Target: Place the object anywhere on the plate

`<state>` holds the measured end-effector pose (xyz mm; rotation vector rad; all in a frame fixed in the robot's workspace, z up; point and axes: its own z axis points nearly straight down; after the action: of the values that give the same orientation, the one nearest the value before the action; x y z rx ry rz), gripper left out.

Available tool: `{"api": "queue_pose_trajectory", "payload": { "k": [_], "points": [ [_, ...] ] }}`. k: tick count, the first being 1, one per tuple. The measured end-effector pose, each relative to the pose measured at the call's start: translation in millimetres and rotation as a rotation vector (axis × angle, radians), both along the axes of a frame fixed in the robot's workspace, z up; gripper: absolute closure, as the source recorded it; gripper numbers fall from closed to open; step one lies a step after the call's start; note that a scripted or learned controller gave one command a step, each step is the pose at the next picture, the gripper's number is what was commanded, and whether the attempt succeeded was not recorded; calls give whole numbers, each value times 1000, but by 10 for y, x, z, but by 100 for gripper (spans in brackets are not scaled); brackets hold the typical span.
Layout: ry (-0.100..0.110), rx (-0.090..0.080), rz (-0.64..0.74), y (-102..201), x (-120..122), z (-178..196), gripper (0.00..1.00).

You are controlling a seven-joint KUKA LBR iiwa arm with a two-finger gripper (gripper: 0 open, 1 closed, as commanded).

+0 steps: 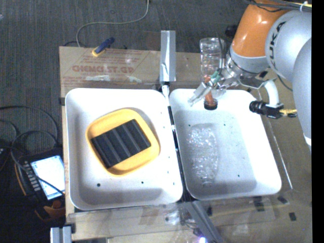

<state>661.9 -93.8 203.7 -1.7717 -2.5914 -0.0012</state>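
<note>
So far, by my reckoning, nothing of the placing is done. My gripper (208, 96) hangs over the right bin (263, 151) near its twelve o'clock rim, and I cannot tell whether it is apart, together or clamped on anything: the clutter around it is too small and glassy to read. A clear plastic bottle (210, 59) stands up just behind it, at about twelve o'clock from the gripper, with a small brown cap-like piece (210, 104) low beside the tip; whether I grip that bottle I cannot say. Lower in the same bin, toward six o'clock, lies a crumpled clear thing (202, 153) flat on the floor, untouched.

The yellow plate (96, 128) sits in the left bin (81, 186), off at nine o'clock from me, with a dark ribbed slab (122, 142) already on it. What remains, I judge, is the whole carry across the divider and the release over that plate.
</note>
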Motion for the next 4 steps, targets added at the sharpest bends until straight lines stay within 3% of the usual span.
{"api": "queue_pose_trajectory", "payload": {
  "k": [1, 2, 3, 4],
  "points": [
    [-2, -1, 76, 219, -10, 800, 100],
    [1, -2, -121, 1058, -108, 675, 100],
    [4, -2, -50, 1968, -795, -179, 100],
    [1, -3, 111, 2199, -524, -60, 100]
  ]
}}
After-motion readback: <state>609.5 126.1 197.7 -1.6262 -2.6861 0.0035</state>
